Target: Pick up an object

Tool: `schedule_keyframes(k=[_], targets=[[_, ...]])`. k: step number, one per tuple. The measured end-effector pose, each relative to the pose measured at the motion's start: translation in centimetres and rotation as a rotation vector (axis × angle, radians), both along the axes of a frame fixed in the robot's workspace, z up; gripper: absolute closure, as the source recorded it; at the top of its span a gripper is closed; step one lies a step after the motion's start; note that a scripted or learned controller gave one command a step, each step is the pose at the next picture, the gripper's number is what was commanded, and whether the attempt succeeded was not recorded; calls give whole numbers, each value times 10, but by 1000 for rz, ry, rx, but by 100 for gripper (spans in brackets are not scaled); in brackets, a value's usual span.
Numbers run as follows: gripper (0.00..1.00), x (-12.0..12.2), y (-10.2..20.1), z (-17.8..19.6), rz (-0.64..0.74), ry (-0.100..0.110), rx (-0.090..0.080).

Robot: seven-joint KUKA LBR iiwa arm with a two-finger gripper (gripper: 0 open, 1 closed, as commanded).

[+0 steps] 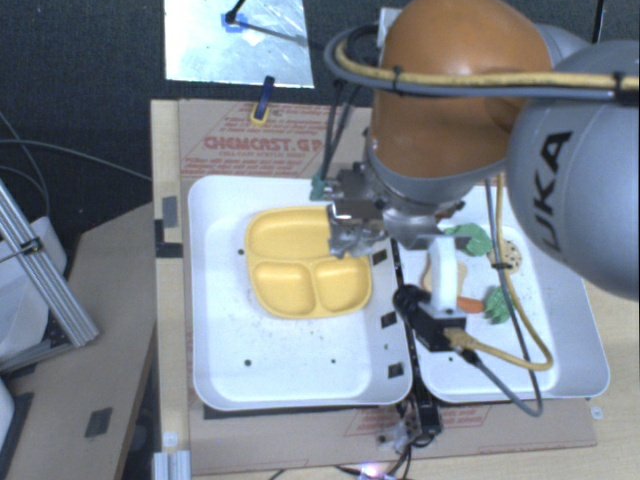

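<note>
Two white bins sit side by side on a brown board (pixel 250 143) with red lettering, and over them looms the arm (pixel 470 108), its orange band bulging across the top right of the view and its grey casing filling the right edge. The left bin (pixel 290 368) is the bigger bare surface; the right bin (pixel 560 368) is partly hidden under the arm and its cables. Next in size is a yellow divided plate (pixel 300 268), lying flat in the upper middle of the left bin, with one long section at the back and two smaller ones at the front. The gripper (pixel 350 233) hangs right over the plate's right rim, near the wall shared by both bins; whether its jaws are apart or together cannot be told from here, since the wrist covers them. In the right bin lie smaller things: a white piece (pixel 441 268) standing near the dividing wall, a green toy (pixel 470 238) just behind it, a small orange and green piece (pixel 485 305) beside it, and a speckled round piece (pixel 510 255) further right. A yellow cable (pixel 525 343) loops over that bin.
</note>
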State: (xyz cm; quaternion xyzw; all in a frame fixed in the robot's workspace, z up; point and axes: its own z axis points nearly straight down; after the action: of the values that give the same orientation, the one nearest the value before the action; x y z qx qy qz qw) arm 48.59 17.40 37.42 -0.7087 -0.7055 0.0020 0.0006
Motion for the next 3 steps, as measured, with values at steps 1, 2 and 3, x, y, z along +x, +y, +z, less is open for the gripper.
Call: schedule_keyframes(k=[1, 2, 3], targets=[[100, 2, 4, 14, 11, -7, 3], [100, 2, 4, 24, 16, -9, 4], [100, 3, 4, 35, 21, -11, 4]])
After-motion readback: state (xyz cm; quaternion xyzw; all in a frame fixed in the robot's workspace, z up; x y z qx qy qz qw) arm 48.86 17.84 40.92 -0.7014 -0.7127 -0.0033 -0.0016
